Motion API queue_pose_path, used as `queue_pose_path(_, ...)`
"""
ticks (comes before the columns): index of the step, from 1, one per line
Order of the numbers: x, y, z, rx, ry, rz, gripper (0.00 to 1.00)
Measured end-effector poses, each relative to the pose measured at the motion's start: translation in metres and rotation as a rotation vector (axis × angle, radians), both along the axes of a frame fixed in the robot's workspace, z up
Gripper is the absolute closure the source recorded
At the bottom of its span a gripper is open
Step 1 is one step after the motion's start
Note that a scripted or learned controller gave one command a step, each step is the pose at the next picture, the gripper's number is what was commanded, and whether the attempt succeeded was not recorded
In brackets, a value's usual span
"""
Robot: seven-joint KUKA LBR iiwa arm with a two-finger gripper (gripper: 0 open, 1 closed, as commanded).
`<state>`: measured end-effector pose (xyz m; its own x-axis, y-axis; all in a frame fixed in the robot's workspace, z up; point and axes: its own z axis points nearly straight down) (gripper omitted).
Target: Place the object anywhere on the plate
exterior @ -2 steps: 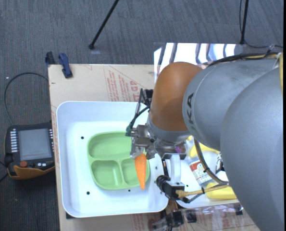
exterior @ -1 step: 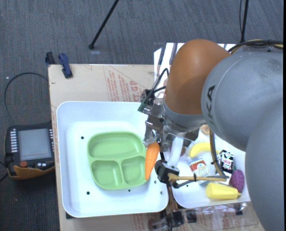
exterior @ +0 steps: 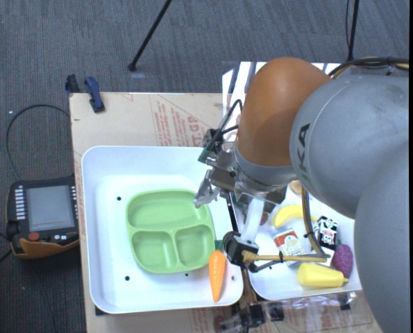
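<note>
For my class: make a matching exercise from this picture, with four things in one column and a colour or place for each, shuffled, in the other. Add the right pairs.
Things:
1. plate
2. carrot
3. banana
4. grape bunch

Colour or place:
A. purple, right bin
B. orange, beside the plate's near right corner
C. green, three compartments, left bin
D. yellow, right bin, partly behind the arm

Pairs: 1-C, 2-B, 3-D, 4-A

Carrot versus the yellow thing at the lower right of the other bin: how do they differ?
The carrot is orange, slim and tapered, pointing toward the view's bottom; the yellow object is stubbier and lies crosswise. The carrot sits in the left bin just beside the green plate, at its lower right corner; the yellow object sits in the right bin by a purple item. Both look like toy food, and neither is on the plate.
</note>
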<state>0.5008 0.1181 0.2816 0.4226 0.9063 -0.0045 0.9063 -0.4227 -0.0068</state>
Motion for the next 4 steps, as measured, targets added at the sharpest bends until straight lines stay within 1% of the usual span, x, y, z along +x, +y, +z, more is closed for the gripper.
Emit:
queue_pose_path(1, 0.0, 0.001, 0.008, -0.002, 0.008, 0.005, 1.0)
queue_pose_path(2, -0.001, 0.002, 0.007, -0.002, 0.009, 0.009, 0.0)
queue_pose_path(3, 0.028, 0.073, -0.052, -0.004, 0.002, -0.586, 0.0)
queue_pose_path(4, 0.006, 0.107, -0.083, -0.005, 0.001, -0.853, 0.0)
